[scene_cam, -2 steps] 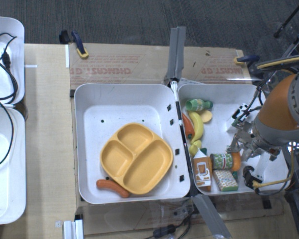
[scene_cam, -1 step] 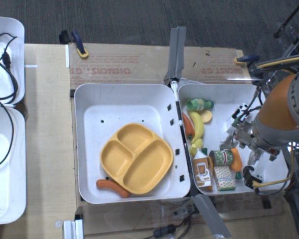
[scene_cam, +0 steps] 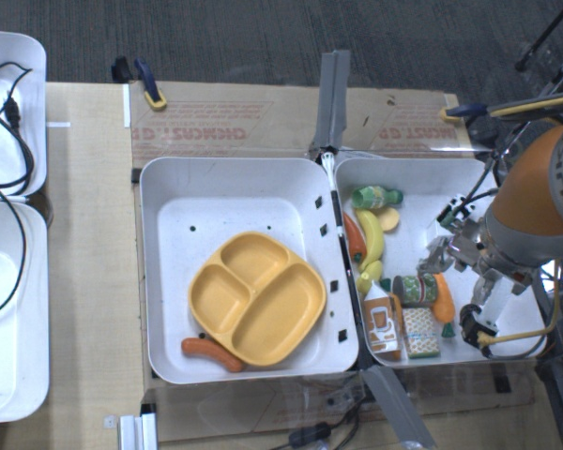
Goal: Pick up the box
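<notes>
Bench (scene_cam: pixel 84 251), light wood, carries two white bins: left bin (scene_cam: pixel 159 251) and right bin (scene_cam: pixel 422 172), sides touching.

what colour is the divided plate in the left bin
Yellow-orange all over; the divided plate shows clearly in the camera view.

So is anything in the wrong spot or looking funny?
A little. The toy sausage lies on the left bin's floor, half tucked under the yellow divided plate, not on it. In the right bin, the other toy food and the carton are jumbled against the left wall.
</notes>
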{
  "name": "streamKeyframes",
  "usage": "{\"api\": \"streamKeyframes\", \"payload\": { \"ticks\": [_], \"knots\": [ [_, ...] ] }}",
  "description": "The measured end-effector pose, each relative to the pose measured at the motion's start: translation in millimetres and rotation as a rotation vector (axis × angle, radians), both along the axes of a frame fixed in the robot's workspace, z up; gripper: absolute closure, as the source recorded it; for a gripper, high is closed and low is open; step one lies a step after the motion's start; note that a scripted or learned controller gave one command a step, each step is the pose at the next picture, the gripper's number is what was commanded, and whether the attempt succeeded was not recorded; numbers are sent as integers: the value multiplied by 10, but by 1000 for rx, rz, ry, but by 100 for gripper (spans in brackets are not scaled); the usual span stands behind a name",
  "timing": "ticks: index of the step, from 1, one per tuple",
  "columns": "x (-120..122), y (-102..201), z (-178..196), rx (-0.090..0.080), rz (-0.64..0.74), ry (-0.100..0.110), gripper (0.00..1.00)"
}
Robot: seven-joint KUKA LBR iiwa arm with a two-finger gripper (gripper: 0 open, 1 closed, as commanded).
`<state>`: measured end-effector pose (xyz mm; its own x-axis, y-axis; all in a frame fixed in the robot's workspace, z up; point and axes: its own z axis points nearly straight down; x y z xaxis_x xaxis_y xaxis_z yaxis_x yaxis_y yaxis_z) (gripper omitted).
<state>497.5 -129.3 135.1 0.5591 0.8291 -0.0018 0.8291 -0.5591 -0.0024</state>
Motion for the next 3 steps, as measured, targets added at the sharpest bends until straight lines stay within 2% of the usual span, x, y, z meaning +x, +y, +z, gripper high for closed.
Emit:
{"api": "streamKeyframes", "payload": {
  "ticks": [1, 2, 3],
  "knots": [
    [-129, 669, 1159, -2, -164, 0, 0],
    [237, 40, 1271, -3, -230, 2, 0],
    [-211, 1015, 547, -1, -237, 4, 0]
  ]
}}
